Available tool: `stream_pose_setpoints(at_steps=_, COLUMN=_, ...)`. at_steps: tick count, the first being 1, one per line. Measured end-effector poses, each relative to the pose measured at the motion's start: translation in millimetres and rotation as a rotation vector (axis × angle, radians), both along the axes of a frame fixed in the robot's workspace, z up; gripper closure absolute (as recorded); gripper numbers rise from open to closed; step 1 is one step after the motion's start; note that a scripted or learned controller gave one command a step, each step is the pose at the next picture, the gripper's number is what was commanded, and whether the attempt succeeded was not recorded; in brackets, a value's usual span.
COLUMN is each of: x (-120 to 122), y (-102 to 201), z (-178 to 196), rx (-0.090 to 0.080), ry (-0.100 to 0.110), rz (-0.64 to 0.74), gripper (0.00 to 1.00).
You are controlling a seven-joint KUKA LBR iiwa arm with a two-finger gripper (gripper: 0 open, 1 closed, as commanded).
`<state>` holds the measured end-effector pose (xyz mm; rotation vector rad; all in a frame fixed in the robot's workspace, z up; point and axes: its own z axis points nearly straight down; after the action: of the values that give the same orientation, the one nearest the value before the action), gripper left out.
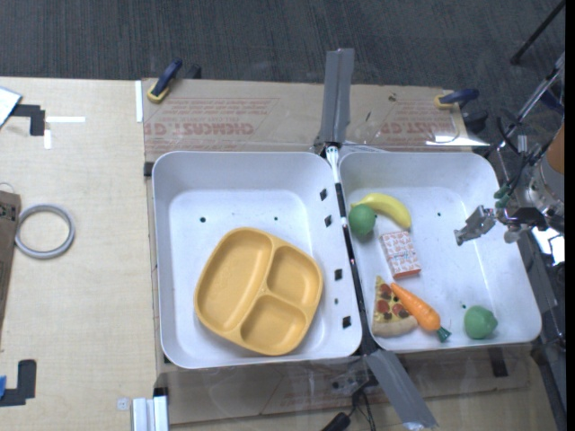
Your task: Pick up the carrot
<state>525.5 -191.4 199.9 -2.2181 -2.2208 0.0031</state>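
Observation:
The orange carrot [418,306] lies slantwise near the front of the right bin [503,277], its green stem end pointing to the front right. It rests against a toy pizza slice [389,311] on its left. My gripper [490,223] hangs over the right side of the same bin, to the right of and behind the carrot and well apart from it. Nothing shows in the gripper.
The right bin also holds a banana [386,206], a green fruit [361,221], a small red-and-white box [400,254] and a green ball [481,321]. A yellow divided plate [260,290] lies in the left bin [171,241]. A tape roll [42,230] lies on the bench at far left.

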Motion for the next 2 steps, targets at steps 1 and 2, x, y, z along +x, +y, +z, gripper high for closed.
stream_pose_setpoints(at_steps=1, x=-16.3, y=33.2, z=69.6, rx=-0.002, ry=-0.002, rz=-0.065, gripper=0.00)
stream_pose_setpoints(at_steps=2, x=-47.2, y=96.7, z=-105.3, rx=-0.001, ry=-0.005, rz=-0.113, gripper=0.00)
